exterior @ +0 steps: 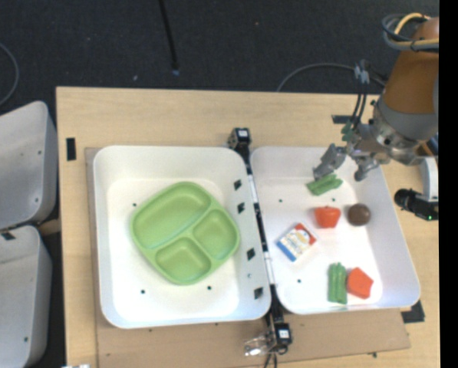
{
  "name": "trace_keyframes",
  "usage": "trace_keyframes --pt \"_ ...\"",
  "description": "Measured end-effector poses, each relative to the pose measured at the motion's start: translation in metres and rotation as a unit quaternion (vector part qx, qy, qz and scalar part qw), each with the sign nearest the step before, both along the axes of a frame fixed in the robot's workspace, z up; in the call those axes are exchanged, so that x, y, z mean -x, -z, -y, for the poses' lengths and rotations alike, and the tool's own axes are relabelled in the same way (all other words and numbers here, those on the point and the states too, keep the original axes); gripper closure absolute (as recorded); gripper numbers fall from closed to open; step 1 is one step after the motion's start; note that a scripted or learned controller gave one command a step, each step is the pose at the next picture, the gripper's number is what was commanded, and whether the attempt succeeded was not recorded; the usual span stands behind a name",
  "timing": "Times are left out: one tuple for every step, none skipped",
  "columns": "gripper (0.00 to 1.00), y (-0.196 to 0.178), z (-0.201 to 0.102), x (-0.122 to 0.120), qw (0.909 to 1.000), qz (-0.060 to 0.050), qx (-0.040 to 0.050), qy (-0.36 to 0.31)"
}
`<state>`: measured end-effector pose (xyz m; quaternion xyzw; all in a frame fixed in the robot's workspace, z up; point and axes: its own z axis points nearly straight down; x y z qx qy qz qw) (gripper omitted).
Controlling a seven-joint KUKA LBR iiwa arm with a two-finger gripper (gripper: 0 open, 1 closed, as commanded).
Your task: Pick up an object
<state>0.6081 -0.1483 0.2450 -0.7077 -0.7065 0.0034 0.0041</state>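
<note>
A flat green block (324,184) with a matte, slightly ribbed look lay in the upper part of the right bin (390,282), tilted a little, and the gripper (348,162) hovered just above it with its two grey metal fingers spread apart, one at the block's upper left and the other off to its right, nothing caught between them. Just below the block sat a small orange-red cup-shaped piece (327,217), and beside that a dull brown ball (358,215). Lower down lay a small white carton with blue and red print (296,242), then a long green ridged stick (336,283) touching a blocky orange piece (360,282). The left bin (113,297), smooth white plastic with rounded corners, held a glossy light-green divided plate (185,232) with three compartments. Both bins rested on a pale wooden bench (152,113).
</note>
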Motion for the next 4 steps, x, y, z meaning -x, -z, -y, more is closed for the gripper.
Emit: trace_keyframes --pt "0.0 -0.007 0.0 -0.002 1.0 0.006 0.0006 -0.001" --pt "0.0 0.057 -0.001 0.0 1.0 0.003 0.0008 0.0" --pt "0.0 0.106 -0.002 0.01 1.0 0.004 0.001 0.001" --pt "0.0 0.146 -0.001 0.01 1.0 0.004 0.0011 0.002"
